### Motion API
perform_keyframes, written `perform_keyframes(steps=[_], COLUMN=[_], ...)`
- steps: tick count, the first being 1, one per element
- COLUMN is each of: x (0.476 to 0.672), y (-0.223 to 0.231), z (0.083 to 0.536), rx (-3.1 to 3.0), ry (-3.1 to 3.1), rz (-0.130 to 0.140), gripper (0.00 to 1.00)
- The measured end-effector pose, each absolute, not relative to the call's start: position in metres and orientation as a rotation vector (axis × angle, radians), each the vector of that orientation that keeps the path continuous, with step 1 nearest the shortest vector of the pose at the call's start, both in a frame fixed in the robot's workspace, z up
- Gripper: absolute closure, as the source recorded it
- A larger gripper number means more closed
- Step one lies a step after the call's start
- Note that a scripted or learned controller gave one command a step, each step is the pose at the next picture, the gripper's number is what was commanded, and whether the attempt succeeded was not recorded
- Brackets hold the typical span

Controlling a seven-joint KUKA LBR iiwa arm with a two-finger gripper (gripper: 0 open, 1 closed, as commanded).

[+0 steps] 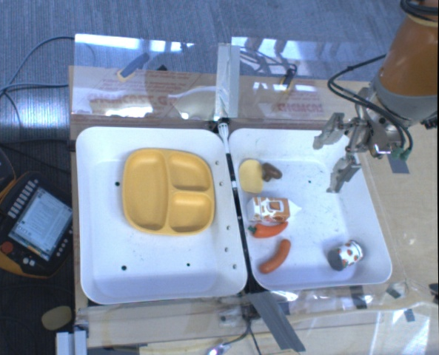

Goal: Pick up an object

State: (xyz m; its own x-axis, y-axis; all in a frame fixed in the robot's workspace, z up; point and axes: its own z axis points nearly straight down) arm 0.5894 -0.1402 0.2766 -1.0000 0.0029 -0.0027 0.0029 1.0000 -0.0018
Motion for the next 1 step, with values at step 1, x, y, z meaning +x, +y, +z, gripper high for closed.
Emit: perform_keyframes(steps=[1], x=[0.5391], y=[-0.1593], z=[0.1647], rx=[0.109], ry=[3.139], rz=[-0.003], gripper=[0.00])
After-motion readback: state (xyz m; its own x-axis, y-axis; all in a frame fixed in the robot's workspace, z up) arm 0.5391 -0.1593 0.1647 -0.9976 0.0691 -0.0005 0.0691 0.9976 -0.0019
